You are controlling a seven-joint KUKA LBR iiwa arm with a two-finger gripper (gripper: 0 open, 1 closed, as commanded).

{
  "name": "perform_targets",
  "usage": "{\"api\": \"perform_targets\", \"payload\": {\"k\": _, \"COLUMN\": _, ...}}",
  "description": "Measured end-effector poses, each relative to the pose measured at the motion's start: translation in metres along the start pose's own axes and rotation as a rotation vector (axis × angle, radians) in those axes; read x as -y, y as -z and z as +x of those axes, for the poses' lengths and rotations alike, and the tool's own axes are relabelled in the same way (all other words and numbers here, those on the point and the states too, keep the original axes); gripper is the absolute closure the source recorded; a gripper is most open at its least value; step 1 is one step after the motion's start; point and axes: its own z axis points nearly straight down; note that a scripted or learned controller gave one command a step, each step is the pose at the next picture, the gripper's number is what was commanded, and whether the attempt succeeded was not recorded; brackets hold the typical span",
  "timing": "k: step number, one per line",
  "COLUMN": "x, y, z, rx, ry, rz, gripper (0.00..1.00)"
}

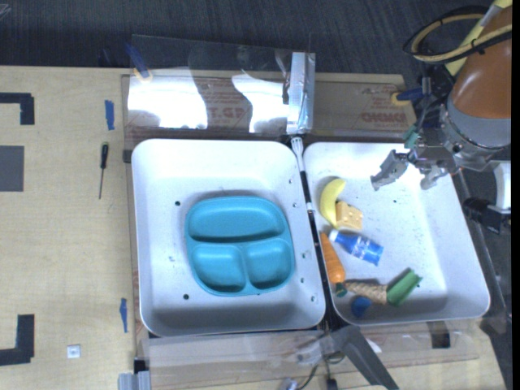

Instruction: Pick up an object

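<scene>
Nothing is lifted yet: the gripper (pixel 410 171) hangs over the far part of the right bin (pixel 455 250), fingers spread wide and holding nothing. The banana (pixel 330 195), bottle (pixel 357 246), carrot (pixel 332 260) and green piece (pixel 403 286) lie along the bin's left and near sides, so approach, grasp and lift all remain.

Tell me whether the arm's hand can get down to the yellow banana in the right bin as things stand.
Probably yes. The hand hangs over the shallow white right bin, and the yellow banana lies uncovered near the bin's left wall. Only a pale orange wedge touches its lower side, so approach from above looks free.
</scene>
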Motion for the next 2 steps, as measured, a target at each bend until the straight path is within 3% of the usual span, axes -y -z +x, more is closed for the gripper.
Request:
{"api": "perform_targets", "payload": {"k": 1, "x": 0.048, "y": -0.107, "z": 0.004, "rx": -0.001, "ry": -0.024, "rz": 0.008, "gripper": 0.00}}
{"api": "perform_targets", "payload": {"k": 2, "x": 0.060, "y": -0.158, "z": 0.002, "rx": -0.003, "ry": 0.174, "rz": 0.004, "gripper": 0.00}}
